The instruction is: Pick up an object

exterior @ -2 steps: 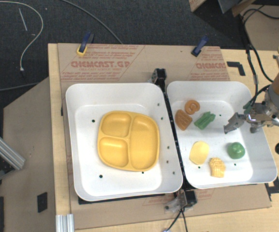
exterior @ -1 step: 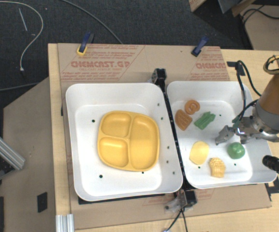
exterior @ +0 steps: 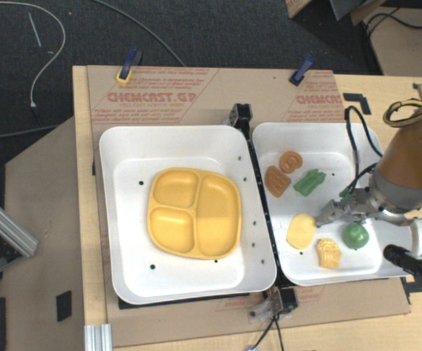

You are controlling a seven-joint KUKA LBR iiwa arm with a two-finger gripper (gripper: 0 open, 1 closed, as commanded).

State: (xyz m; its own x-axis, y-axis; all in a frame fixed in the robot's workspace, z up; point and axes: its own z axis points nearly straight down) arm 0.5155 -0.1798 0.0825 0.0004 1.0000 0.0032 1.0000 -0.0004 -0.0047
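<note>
Gripper point(exterior: 340, 210) hovering by green ball point(exterior: 355, 235), finger state impossible to tell, arm point(exterior: 408, 163) hiding bin point(exterior: 298, 269) corner, corn point(exterior: 329, 253) sitting nearby.

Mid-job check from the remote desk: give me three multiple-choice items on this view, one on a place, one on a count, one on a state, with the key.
1. Where does the yellow divided plate lie?
A. In the left bin
B. In the right bin
C. On the bare bench

2. How many compartments does the plate have?
A. Two
B. Three
C. Five

3. Where is the gripper?
A. Over the left bin
B. Parked off the bench
C. Low in the right bin, beside the green round piece

Key: 1 A, the plate fills the middle of the left bin. 2 B, its ridges mark off three wells. 3 C, the arm's end sits among the toy foods, next to the green piece.
</note>
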